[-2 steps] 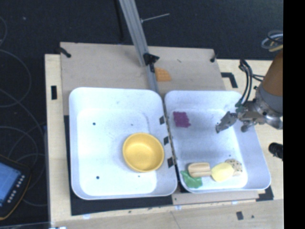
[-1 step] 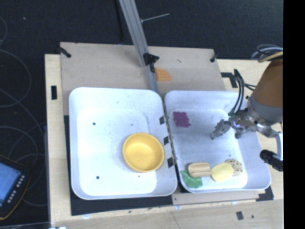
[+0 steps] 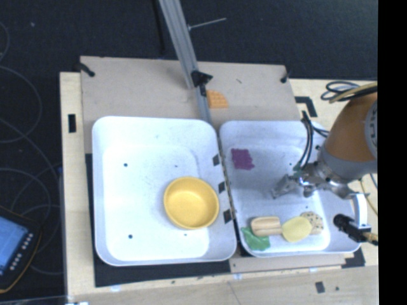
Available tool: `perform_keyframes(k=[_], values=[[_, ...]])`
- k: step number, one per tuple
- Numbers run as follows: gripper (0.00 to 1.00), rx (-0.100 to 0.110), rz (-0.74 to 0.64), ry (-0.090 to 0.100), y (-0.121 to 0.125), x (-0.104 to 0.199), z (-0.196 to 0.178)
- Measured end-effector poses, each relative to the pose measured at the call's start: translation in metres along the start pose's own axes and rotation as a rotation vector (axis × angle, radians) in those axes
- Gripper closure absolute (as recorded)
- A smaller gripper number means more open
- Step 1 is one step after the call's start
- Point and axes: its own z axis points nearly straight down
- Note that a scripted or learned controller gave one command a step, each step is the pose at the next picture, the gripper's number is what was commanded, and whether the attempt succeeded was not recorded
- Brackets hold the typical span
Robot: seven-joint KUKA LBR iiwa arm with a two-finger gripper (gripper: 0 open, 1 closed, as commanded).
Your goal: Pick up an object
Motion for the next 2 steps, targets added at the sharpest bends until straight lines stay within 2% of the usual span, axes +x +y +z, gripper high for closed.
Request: perform_keyframes(k=[1,2], values=[[1.0,-0.011,0.005,0.0,0.003,0.0,-0.015],[1.0,-0.014,0.004,-0.002,0.003,-0.01,-0.076]])
